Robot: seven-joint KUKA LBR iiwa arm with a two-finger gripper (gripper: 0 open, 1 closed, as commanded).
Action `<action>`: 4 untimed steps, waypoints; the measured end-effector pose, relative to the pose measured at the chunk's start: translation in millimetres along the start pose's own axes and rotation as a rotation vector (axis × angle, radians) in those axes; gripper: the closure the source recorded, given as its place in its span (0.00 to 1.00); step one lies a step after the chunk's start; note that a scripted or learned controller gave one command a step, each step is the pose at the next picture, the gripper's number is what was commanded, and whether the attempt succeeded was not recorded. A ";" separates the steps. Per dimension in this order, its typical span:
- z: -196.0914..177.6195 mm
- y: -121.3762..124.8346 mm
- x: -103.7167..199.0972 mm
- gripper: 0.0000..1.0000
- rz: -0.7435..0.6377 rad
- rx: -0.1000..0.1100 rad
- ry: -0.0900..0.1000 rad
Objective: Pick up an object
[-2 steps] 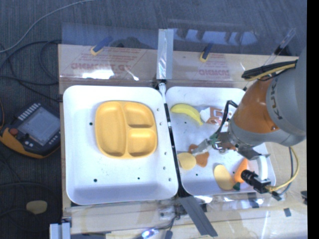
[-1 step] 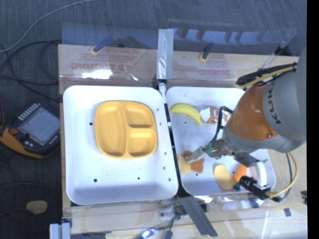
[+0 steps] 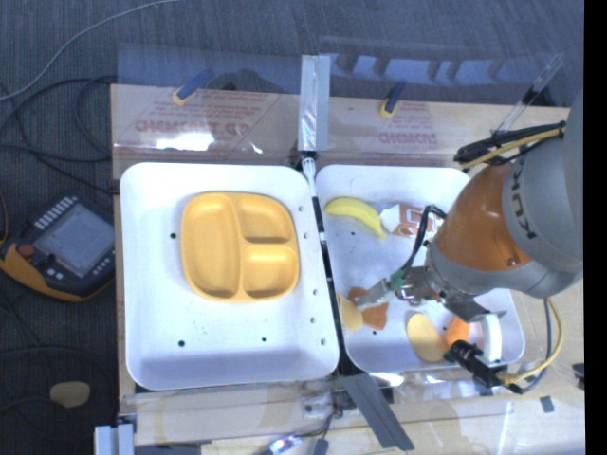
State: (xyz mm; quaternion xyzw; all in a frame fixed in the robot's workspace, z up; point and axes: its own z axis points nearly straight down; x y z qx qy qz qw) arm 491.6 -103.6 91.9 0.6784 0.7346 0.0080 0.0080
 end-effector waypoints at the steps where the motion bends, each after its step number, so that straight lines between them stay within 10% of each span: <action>1: 3.1 106.0 -17.2 0.00 -0.104 0.007 -0.005; 2: 4.6 150.2 -17.4 0.00 -0.232 0.068 0.012; 3: -6.4 155.4 -16.8 1.00 -0.239 0.044 -0.002; 4: -88.6 183.0 42.0 1.00 -0.232 0.022 0.000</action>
